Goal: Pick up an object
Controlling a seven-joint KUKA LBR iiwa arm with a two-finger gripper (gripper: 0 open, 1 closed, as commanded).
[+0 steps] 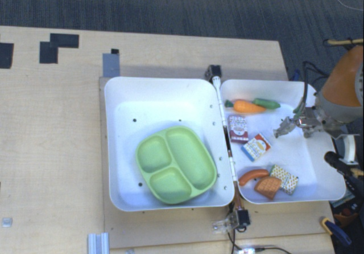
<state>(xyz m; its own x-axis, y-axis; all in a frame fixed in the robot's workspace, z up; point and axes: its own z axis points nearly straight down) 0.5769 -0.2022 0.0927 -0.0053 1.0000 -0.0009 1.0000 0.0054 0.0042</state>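
Reaching in from the right, the pincer (286, 128) hovers released over the right bin (318, 187), grasping nothing, near a small carton (255, 147); toy carrot (247, 107) lies farther back.

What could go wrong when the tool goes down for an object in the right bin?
The sausage, biscuit and patterned packet lie touching, so a grasp there may catch two or push one away. The tool hangs near the small carton, which lies tilted and may slip.
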